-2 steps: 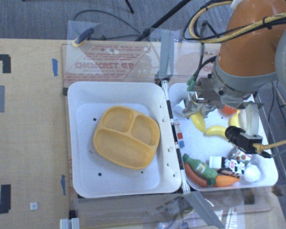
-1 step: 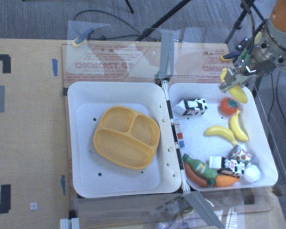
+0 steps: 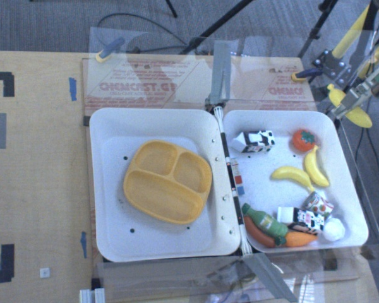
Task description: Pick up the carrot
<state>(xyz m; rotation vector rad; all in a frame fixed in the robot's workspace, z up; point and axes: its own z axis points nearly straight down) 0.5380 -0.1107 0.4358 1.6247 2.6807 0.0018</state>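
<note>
The carrot (image 3: 300, 239) is small and orange. It lies flat against the front wall of the right bin (image 3: 347, 169). Its left end touches a green bottle (image 3: 266, 221) and a reddish-brown sausage-shaped piece (image 3: 258, 233). A white ball (image 3: 333, 230) sits just to its right, and a cow-patterned carton (image 3: 308, 218) lies right behind it.
The right bin also holds two yellow bananas (image 3: 292, 175) (image 3: 316, 167), a red tomato (image 3: 304, 140) and a second cow-patterned carton (image 3: 257, 141) at the back. A yellow divided plate (image 3: 168, 182) rests in the left bin (image 3: 107, 144). Stands and yellow clamps (image 3: 347, 96) crowd the upper right.
</note>
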